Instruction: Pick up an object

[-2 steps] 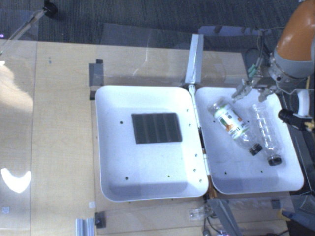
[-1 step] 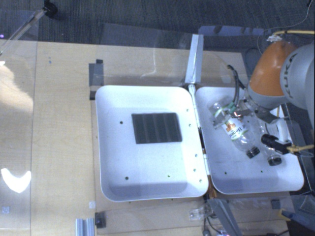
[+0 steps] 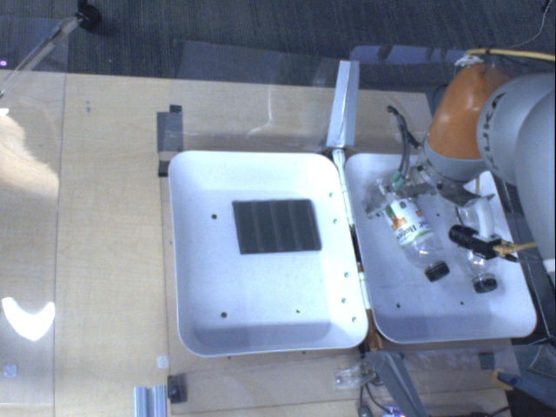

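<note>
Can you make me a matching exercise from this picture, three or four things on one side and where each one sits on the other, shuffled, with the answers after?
Things:
1. dark ribbed mat
2. clear plastic bottle
3. small black cap
4. orange band on the arm

Places:
A. lying in the right bin, by the gripper
B. above the right bin's far edge
C. flat in the left bin
D. on the right bin's floor, just nearer the camera than the bottle

Pairs: 1-C, 2-A, 3-D, 4-B
</note>
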`<action>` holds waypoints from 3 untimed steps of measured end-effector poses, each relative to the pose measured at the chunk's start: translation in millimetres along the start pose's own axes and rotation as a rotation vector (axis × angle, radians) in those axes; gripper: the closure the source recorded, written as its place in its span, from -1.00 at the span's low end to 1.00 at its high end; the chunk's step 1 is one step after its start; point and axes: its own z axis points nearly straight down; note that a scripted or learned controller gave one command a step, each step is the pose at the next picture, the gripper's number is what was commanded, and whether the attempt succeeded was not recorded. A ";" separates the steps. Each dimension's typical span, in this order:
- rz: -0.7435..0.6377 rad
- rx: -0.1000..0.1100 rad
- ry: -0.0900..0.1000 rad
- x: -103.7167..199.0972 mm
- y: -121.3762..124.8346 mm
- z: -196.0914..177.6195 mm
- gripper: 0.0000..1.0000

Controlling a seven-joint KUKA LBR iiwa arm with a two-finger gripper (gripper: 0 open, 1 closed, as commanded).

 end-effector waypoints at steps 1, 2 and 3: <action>-0.002 -0.004 0.000 0.8 2.0 -11.7 1.00; -0.135 0.002 0.001 38.8 1.0 -98.4 1.00; -0.319 0.005 0.002 20.3 -1.0 -32.2 1.00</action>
